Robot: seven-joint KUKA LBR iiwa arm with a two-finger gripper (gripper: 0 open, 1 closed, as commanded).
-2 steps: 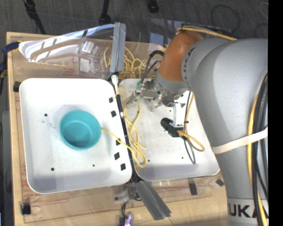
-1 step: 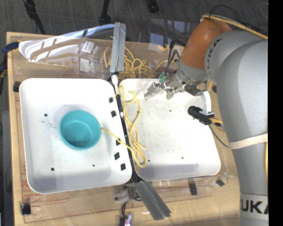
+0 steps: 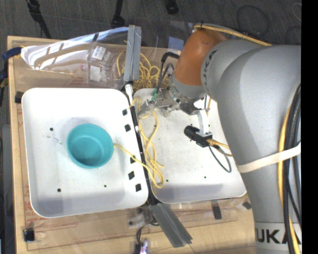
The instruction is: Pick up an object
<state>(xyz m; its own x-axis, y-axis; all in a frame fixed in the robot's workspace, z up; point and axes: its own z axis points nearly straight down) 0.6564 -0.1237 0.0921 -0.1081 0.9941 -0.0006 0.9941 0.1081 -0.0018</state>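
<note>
Even overhead light — glare on the clear plastic sheet (image 3: 69, 52), sharp focus.

A teal bowl (image 3: 90, 145) sits in the left bin (image 3: 42, 194); the arm (image 3: 254, 105) reaches over the right bin (image 3: 201, 192), tool (image 3: 160, 100) near its far-left corner.

The grey arm (image 3: 254, 120) comes in from the right of the camera view, its thick link filling that side and bending toward the upper middle. The orange band (image 3: 193, 57) sits above the wrist, which tips down and leftward. The end effector (image 3: 158, 100) hangs low below it, its fingers too cluttered to read.
</note>
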